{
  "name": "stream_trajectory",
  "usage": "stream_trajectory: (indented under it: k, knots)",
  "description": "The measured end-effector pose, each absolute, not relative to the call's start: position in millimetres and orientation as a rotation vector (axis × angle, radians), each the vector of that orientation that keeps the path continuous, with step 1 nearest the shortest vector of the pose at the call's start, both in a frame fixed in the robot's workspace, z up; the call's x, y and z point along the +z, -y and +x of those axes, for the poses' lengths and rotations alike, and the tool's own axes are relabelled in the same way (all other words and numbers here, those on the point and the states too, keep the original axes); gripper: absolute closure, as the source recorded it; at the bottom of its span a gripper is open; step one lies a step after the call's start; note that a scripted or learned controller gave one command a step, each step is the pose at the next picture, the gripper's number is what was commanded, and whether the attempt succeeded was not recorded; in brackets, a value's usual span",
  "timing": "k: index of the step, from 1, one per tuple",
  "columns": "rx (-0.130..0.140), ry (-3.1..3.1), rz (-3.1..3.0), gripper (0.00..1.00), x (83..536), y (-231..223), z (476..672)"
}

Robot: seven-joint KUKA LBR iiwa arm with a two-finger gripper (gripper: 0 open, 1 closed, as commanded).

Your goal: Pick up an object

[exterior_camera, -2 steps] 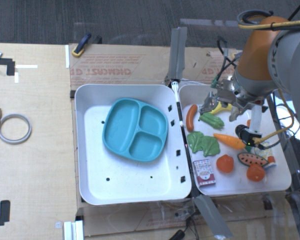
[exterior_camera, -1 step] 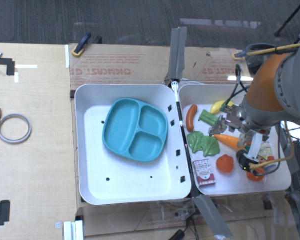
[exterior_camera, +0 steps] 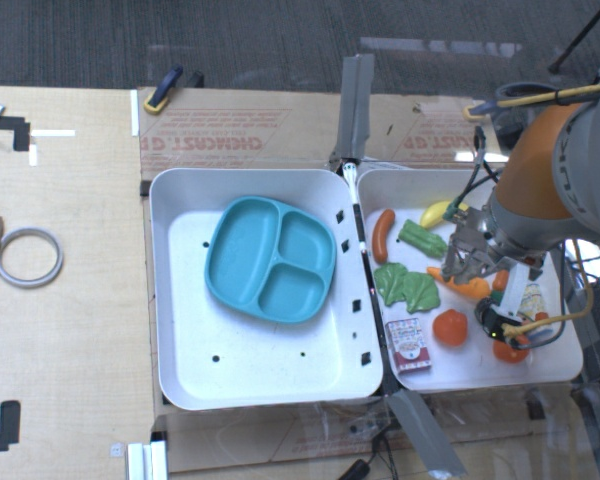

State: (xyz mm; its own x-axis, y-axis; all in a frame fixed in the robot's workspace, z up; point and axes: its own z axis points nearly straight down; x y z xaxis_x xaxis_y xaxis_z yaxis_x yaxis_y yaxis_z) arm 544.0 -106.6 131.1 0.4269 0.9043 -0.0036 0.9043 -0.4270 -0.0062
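My gripper (exterior_camera: 464, 265) hangs low in the right bin (exterior_camera: 430, 376), right above an orange carrot-like piece (exterior_camera: 466, 287). Whether it touches the piece is unclear. Around it lie a red-brown sausage (exterior_camera: 383, 235), a yellow banana (exterior_camera: 435, 213), a green pod (exterior_camera: 421, 238), a green leafy piece (exterior_camera: 404, 286), a red tomato (exterior_camera: 450, 327) and a small red-and-white packet (exterior_camera: 407, 346). The arm's wrist hides the bin's right part.
The left bin (exterior_camera: 180, 348) holds a blue divided plate (exterior_camera: 272, 258). A white bottle (exterior_camera: 528, 303) and a red item (exterior_camera: 511, 353) lie under the wrist at the right bin's edge. On the bench at far left lies a tape ring (exterior_camera: 27, 256).
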Motion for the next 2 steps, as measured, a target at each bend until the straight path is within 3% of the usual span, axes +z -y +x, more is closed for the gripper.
stream_trajectory:
  k: [1,2]
  knots:
    - [0.004,2.068,-2.365,1.0,284.5,100.8,537.6]
    - [0.004,2.316,-2.124,1.0,299.6,68.7,597.7]
